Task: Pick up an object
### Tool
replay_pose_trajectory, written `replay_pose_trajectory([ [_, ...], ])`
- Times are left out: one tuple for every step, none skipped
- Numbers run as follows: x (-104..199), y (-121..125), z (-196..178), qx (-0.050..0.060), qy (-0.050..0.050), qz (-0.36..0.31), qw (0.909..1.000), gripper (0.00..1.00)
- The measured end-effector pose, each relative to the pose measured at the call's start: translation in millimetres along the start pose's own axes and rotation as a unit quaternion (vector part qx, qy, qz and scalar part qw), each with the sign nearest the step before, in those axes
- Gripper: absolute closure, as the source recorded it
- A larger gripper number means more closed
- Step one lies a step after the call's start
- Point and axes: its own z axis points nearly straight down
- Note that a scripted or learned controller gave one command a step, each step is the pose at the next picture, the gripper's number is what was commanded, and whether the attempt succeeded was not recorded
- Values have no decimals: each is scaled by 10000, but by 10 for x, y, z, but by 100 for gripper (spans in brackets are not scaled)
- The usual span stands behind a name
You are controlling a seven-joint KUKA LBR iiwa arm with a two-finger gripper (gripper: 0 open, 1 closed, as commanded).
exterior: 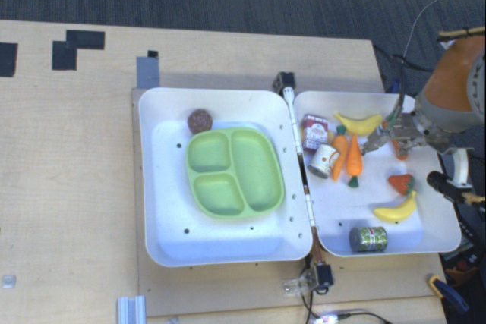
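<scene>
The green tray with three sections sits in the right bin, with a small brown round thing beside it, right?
Not quite. The camera view shows the green tray in the left bin, not the right bin. The rest holds: it has three sections, and the small brown round thing lies beside it.
</scene>
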Motion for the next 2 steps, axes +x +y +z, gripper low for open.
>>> replay_pose_trajectory([
  [-15, 12, -113, -28, -34, -15, 10000, 100],
  [-15, 11, -111, -27, -35, -16, 10000, 0],
])
